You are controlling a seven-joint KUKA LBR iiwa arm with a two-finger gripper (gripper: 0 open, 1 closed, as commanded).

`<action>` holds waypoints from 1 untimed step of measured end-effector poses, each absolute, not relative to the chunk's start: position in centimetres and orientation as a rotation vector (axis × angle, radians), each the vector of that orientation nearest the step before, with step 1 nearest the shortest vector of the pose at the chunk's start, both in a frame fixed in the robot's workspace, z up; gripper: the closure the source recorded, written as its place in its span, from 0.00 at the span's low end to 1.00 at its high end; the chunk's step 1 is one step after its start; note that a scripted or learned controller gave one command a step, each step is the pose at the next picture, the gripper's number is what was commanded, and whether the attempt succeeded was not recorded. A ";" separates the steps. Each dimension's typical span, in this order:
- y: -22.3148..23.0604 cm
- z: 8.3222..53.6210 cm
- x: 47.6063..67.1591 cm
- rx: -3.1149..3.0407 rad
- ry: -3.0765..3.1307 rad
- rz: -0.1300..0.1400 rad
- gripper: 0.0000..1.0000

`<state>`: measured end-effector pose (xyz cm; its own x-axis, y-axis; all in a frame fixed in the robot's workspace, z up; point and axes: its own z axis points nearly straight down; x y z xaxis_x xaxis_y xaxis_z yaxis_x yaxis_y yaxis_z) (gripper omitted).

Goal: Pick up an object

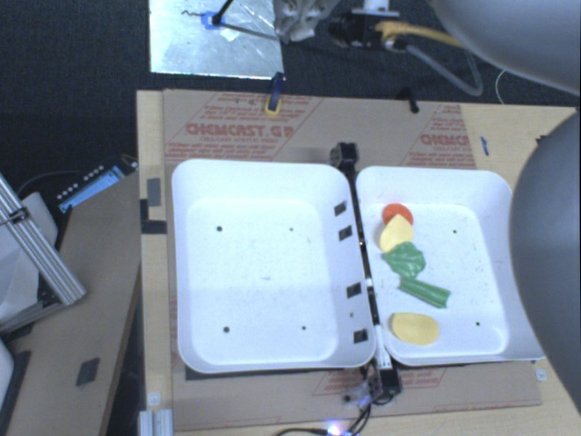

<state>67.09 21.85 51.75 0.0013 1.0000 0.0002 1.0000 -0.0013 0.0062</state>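
The right bin [467, 262] holds several small items along its left side. A red round piece [397, 213] lies at the top, touching a pale yellow piece [395, 235] below it. Under these sit a green leafy item [406, 259] and a green stick-shaped piece [426, 292]. A yellow oval [415, 328] lies near the bin's front edge. My gripper [302, 12] hangs high at the top of the view, beyond the far edge of the bench and far from every item. Nothing is seen in it.
The left bin [259, 271] adjoins the right one along a black clipped seam [356, 243]. The grey arm [545, 271] covers the right edge of the right bin. A silver plate [195, 34] lies on the floor behind the bench.
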 end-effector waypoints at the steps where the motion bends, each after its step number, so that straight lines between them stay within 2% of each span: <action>1: 23.5 53.6 60.8 2.214 2.229 0.002 1.00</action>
